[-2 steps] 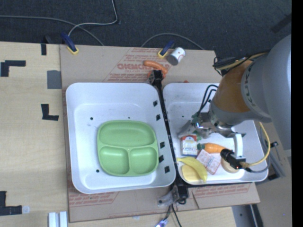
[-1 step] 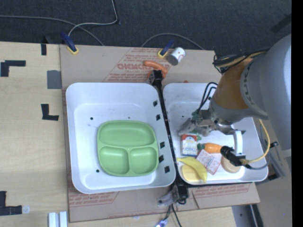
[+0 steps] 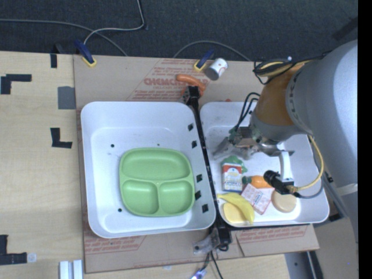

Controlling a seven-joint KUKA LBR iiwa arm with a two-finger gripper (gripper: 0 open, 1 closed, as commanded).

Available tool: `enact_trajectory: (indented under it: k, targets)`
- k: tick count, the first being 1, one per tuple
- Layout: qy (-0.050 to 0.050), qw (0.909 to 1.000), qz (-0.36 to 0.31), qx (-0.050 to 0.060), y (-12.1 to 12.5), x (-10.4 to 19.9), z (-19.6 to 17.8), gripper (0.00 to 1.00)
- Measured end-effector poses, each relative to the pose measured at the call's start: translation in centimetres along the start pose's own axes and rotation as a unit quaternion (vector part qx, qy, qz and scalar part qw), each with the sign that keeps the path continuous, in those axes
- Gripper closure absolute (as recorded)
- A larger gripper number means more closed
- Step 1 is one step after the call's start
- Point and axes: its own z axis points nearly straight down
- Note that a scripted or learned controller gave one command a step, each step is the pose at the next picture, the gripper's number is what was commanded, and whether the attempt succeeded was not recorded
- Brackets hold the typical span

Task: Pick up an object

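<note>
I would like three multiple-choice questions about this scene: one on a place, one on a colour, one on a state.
1. Where does the divided plate lie?
A. left bin
B. right bin
C. on the bench outside the bins

2. What colour is that plate?
A. red
B. green
C. blue

3. Where is the claw?
A. over the left bin
B. above the bench
C. low in the right bin

Answers: 1 A, it lies inside the left bin. 2 B, it is light green. 3 C, it is just above the small carton.
</note>
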Motion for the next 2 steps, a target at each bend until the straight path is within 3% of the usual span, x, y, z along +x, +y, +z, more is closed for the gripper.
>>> enact_trajectory:
  k: [1,2]
  targets:
    - [0.0,1.0,0.0,-0.001,-3.66,0.31,-0.05,0.0]
    - [-0.001,1.0,0.0,-0.001,-3.62,0.29,-1.04,1.0]
